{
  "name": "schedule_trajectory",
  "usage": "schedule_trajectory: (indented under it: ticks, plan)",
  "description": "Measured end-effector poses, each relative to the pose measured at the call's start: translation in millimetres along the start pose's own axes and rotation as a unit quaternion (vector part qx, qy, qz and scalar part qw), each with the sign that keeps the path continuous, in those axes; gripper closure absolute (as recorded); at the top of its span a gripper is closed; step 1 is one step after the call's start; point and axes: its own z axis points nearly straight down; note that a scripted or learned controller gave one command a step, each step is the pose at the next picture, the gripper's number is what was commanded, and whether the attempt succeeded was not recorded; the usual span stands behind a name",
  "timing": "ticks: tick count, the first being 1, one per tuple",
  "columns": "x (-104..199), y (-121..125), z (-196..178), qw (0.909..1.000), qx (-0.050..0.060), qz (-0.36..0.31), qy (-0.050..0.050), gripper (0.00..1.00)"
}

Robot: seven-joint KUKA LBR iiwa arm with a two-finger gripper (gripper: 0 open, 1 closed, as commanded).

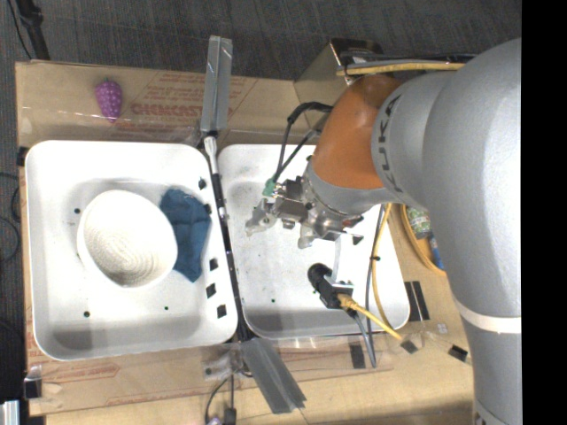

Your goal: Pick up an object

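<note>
The arm reaches in from three o'clock and its gripper (266, 217) hangs over the right bin (266, 312), close to the divider between the two bins. From where I stand the metal fingers look slightly parted with nothing between them, so I'd judge it open and carrying nothing (the wrist bulk and cables crowd that spot, so I wouldn't swear to how wide).

The things worth picking sit in the left bin (53, 237): a white domed object (128, 237) near the bin's centre, and a blue cloth (188, 231) lying against it at its three o'clock side, touching it. The gripper is beside the cloth's bin rather than over it, the divider lying between them.

A purple object (109, 98) lies outside the bins on the cardboard at about eleven o'clock, well apart from everything.

As for progress, I'd say the pick is not yet made: nothing is grasped or lifted. What remains is choosing a target, coming down on it, closing, and raising it clear.
</note>
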Motion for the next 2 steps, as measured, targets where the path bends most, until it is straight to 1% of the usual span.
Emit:
schedule_trajectory:
  ticks: [1, 2]
  plan:
    - [-55.3, 19.7, -12.4, 0.9996, -0.002, 0.03, 0.0, 0.0]
    - [-116.2, 37.7, -68.0, 0.9998, -0.004, 0.017, 0.001, 0.0]
